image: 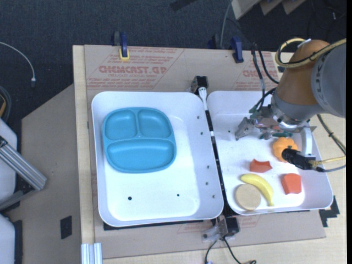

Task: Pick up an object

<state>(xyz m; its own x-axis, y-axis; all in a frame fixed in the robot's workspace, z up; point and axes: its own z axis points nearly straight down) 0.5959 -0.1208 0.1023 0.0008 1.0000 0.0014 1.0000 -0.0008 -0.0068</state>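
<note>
The right bin (231, 106) holds an orange fruit (283, 146), a red piece (260, 165), an orange-red block (292, 183), a yellow banana (260, 186) and a tan round disc (248, 197). My gripper (274, 136) hangs over the back half of this bin, below the orange-banded wrist. It is open, its fingers spread wide: one grey finger (242, 130) points left and the other is by the orange fruit. The fruit lies at the gripper's right side, and the fingers are not closed on it.
The left bin (187, 191) holds a blue divided plate (139, 139). A black ridge with clips separates the two bins. Cables and a black connector (293, 157) trail from the arm over the right bin's right side.
</note>
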